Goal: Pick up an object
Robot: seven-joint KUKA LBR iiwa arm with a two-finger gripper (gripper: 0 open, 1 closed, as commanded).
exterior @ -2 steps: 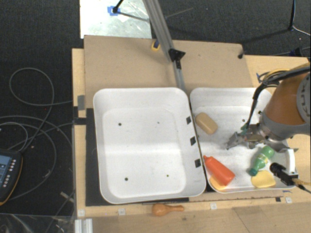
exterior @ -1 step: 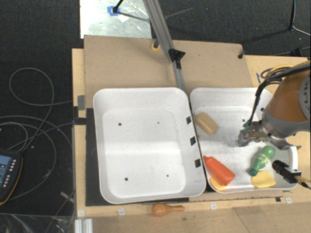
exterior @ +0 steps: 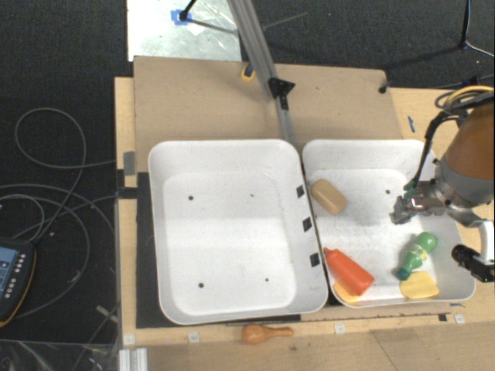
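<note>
Green bottle (exterior: pixel 415 255) judged light, rigid, slick plastic, best taken across the body; gripper (exterior: pixel 404 211) poised just above it, finger state cannot be told.

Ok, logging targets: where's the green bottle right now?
The green bottle lies in the right bin, near its front right corner, just above the yellow piece.
</note>
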